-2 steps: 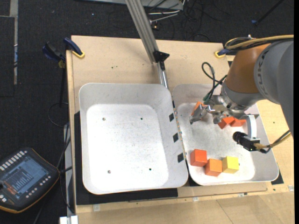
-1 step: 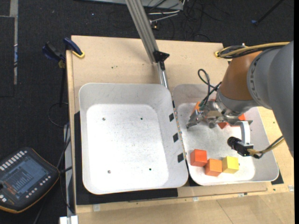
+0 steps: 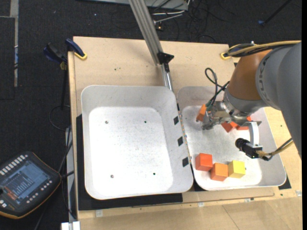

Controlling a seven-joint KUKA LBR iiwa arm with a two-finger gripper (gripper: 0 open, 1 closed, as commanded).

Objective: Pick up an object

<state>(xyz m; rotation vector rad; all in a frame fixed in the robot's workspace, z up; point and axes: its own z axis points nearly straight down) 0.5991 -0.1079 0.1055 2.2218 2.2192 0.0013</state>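
My gripper (image 3: 209, 120) hangs low over the upper middle of the right bin (image 3: 268, 176), with the grey arm and its orange band (image 3: 247, 73) reaching in from the right. A small orange piece (image 3: 202, 111) shows at the gripper's left side; whether it is held is hidden. A red block (image 3: 232, 126) lies partly under the wrist. Near the bin's front stand three blocks in a row: a dark orange one (image 3: 204, 161), a lighter orange one (image 3: 219, 171) and a yellow one (image 3: 238, 168).
The left bin (image 3: 127, 138) sits beside the right one, their walls meeting at about mid-view. A slanted metal pole (image 3: 148, 28) comes down to the bins' far edge. A teach pendant (image 3: 24, 181) lies off the bench at lower left.
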